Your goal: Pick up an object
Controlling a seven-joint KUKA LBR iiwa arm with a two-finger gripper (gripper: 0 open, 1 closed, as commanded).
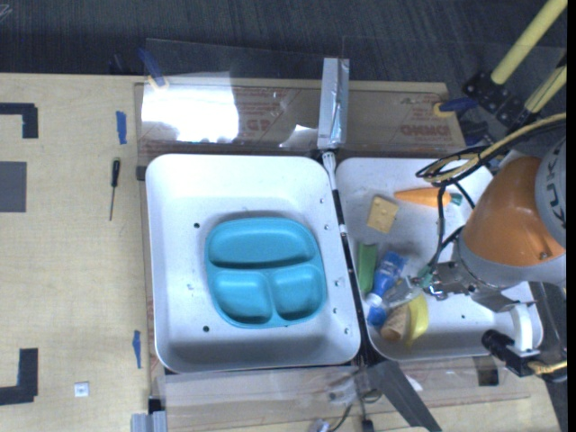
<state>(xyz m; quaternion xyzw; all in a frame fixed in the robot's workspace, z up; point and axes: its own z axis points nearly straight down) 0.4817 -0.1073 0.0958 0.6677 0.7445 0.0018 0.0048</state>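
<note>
Progress looks early: from the overhead camera view nothing is lifted, and every candidate object lies on the floor of the right bin (468, 336). The arm (517, 219), grey with its orange band, reaches in from 3 o'clock and hangs low over that bin, its gripper (430, 282) down among the clutter at about the bin's centre, just beside a crumpled clear-and-blue plastic item (389, 275). Whether the gripper is open, closed or gripping anything cannot be told; wiring and the wrist body mask it. Judged so, the grasp itself and the lift are both left to do. Objects on offer, all in the right bin: a yellow banana-like piece (416, 318) at 6 o'clock of the gripper, a green stick (367, 266) toward 9 o'clock against the bin's left wall, a tan block (383, 214) at 11 o'clock, an orange carrot-like cone (423, 197) at 12 o'clock. The left bin (175, 241) carries a blue divided tray (265, 270), well apart from the gripper.
</note>
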